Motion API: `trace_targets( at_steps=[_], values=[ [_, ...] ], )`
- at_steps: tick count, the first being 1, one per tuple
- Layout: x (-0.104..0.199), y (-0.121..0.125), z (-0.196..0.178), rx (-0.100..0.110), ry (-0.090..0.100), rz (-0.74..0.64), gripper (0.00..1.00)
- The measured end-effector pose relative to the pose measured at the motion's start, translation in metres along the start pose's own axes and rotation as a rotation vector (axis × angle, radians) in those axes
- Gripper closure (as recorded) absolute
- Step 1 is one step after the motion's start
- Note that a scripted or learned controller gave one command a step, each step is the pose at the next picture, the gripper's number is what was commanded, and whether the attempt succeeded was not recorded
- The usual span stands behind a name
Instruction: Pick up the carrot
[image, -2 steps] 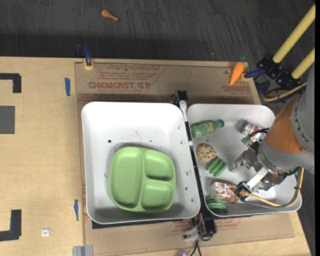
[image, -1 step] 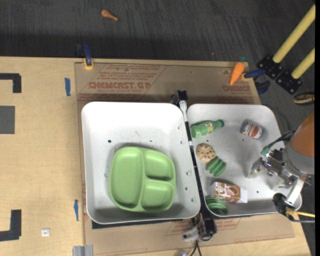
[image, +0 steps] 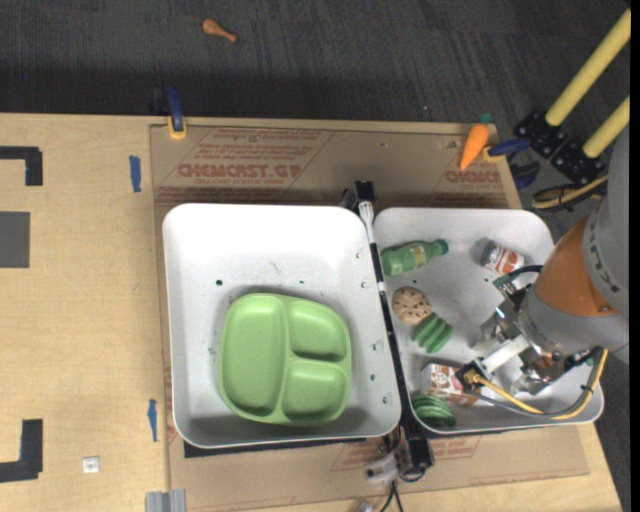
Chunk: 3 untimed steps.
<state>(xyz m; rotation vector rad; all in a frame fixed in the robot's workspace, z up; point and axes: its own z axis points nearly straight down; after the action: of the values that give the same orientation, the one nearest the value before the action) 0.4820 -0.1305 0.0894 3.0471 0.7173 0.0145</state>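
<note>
The carrot (image: 475, 144), orange with a green top, lies on the cardboard bench just beyond the far edge of the right bin (image: 455, 222), outside both bins. My gripper (image: 528, 368) is low over the near right part of the right bin, well away from the carrot and nearer the camera. The grey wrist with its orange band (image: 575, 285) covers much of it. Nothing orange shows at the gripper.
The right bin holds a green bottle (image: 411, 255), a cookie (image: 409, 302), a ridged green piece (image: 433, 332), a can (image: 500, 258), a snack packet (image: 450, 380) and a green round piece (image: 433, 408). The left bin (image: 200, 300) holds a green divided plate (image: 284, 356). A blue clamp (image: 508, 149) sits beside the carrot.
</note>
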Motion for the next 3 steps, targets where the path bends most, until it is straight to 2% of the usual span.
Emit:
trace_targets(
  at_steps=[1,2,3],
  values=[
    [-0.033,0.073,0.001,0.049,0.013,-0.090,0.00],
    [-0.033,0.073,0.001,0.048,0.013,-0.090,0.00],
    [-0.033,0.077,-0.010,0.027,0.012,-0.092,1.00]
  ],
)
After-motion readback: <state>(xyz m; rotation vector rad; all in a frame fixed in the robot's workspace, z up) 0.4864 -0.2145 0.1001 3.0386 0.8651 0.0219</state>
